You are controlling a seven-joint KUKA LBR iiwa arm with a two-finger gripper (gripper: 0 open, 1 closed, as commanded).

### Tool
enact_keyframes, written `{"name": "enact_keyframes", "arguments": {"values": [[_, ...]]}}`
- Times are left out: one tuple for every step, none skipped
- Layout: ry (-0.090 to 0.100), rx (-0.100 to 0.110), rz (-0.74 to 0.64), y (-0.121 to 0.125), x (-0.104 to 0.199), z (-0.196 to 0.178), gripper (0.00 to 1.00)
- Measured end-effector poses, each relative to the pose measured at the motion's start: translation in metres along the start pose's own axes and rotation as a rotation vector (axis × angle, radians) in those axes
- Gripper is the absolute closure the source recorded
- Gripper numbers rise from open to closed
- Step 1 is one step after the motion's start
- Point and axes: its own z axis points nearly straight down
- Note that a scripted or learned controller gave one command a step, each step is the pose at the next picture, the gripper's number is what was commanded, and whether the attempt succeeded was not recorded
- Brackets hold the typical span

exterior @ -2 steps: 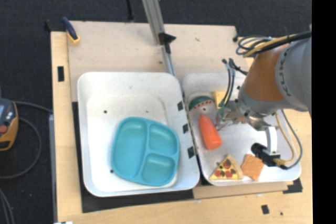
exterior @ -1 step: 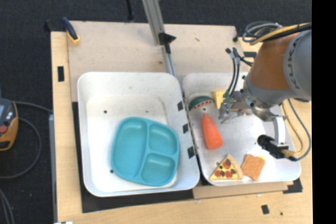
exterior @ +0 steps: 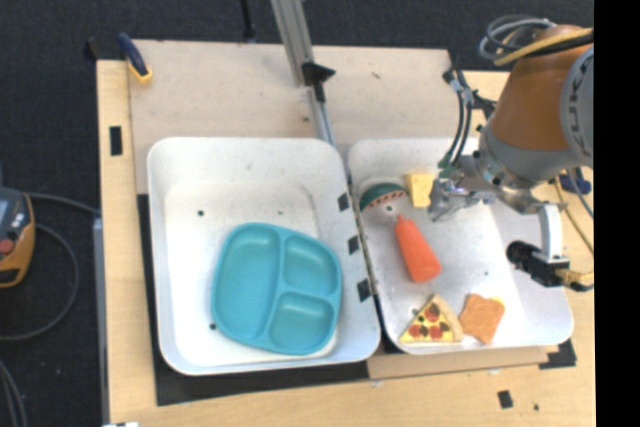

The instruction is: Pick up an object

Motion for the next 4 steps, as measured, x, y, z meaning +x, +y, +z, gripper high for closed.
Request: {"name": "enact_keyframes", "arguments": {"values": [[0.003, 0.005, -0.004, -0.004, 0.046, -0.002, 1.00], [0.004, 0.005, -0.004, -0.018, 0.086, -0.011, 1.00], [0.004, 0.006, -0.005, -0.035, 0.136, -0.027, 1.00], [0.003, 0.007, -0.005, -0.043, 0.188, -0.020, 1.00]]}}
